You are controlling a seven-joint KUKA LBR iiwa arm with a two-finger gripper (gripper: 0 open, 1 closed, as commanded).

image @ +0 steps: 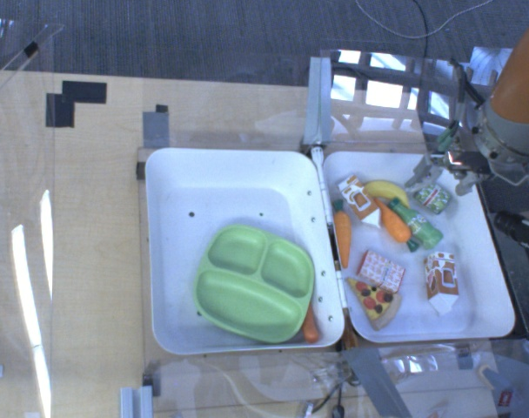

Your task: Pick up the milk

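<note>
Jaws [440, 174] sit at the back of the right bin [495, 273], hovering over a small green-and-white carton [434, 198]; cannot tell whether they are open or closed, nothing visibly between them. Milk: taking it as the brown-and-white carton [442, 275] near the front right of that bin, lying flat, long axis roughly front-to-back, gable end pointing forward. It lies well toward the camera from the jaws, almost straight ahead. A second similar carton [358, 198] sits at back left beside the banana [386, 189], so identity is a judgement. Carrot [394, 220], green bottle [417, 229], cracker box [382, 270], pizza slice [375, 299] lie between. Green plate [254, 281] in left bin [173, 233].
</note>
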